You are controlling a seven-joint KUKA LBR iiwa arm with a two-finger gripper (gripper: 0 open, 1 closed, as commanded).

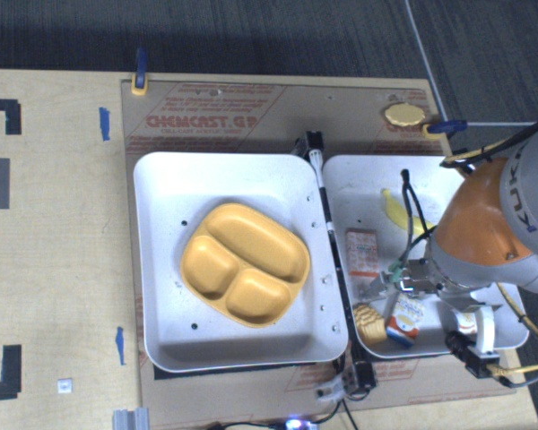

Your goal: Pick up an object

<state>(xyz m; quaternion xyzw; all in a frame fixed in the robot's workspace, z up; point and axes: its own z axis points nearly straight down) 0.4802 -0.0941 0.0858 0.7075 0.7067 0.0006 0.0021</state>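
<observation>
Small packet (403, 319), white with red and blue, lies in the right bin (359, 182) near its front wall, just beside a golden-brown ridged item (368, 322) in the front left corner. The hand (402, 280) hangs directly above the packet; whether it is spread or pressed together I cannot tell, as the wrist hides it. A flat printed sachet (361, 249) lies just behind, and a yellow piece (394, 210) further back. My worry is crowding: closing here could catch the ridged item too, or push the packet against the front wall so it slips. Dangling cables could also snag. Room is tight on the left and front; the back of the bin is more open. The left bin (161, 186) holds a yellow divided tray (245, 263).
</observation>
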